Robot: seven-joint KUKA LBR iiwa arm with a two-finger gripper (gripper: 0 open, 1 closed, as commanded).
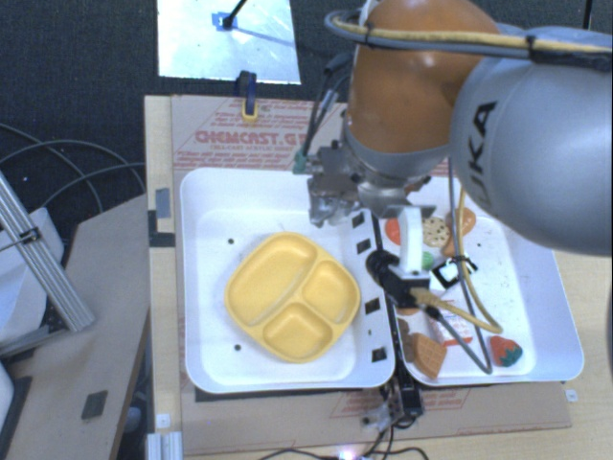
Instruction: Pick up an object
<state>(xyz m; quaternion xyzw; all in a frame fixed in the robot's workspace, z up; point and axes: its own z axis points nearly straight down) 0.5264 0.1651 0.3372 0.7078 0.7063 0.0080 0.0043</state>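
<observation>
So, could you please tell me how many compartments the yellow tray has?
3. The yellow tray lies in the left bin: one compartment at its upper left, one at right, one at the bottom. None appears hidden.

yellow divided tray (293,296); white bins (206,257); grey arm (536,151) with orange band (417,60); tan speckled cookie (436,230)

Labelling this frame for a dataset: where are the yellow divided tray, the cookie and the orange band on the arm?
yellow divided tray (292,297), camera view, central ridge where compartments meet
cookie (436,230), camera view, middle of its top face
orange band (421,65), camera view, its rounded upper surface
</observation>
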